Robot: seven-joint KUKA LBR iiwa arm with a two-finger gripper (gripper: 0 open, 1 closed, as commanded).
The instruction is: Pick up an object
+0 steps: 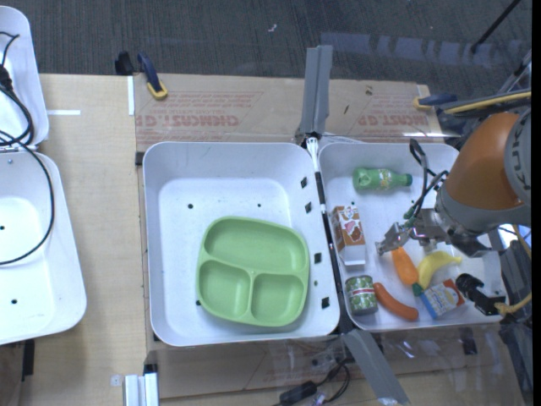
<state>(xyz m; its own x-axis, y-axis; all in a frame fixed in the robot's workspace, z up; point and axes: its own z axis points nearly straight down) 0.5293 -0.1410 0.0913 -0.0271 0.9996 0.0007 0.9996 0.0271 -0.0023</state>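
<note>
Fingers' state cannot be told on gripper (394,244), positioned just at ten o'clock of carrot (405,266), right bin (338,176).

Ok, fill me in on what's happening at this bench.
The grey KUKA arm with the orange band reaches into the right white bin, its gripper low beside an orange carrot and a yellow banana. A green bottle, small carton, green-labelled can and sausage lie around. The left white bin holds a green divided plate.
</note>
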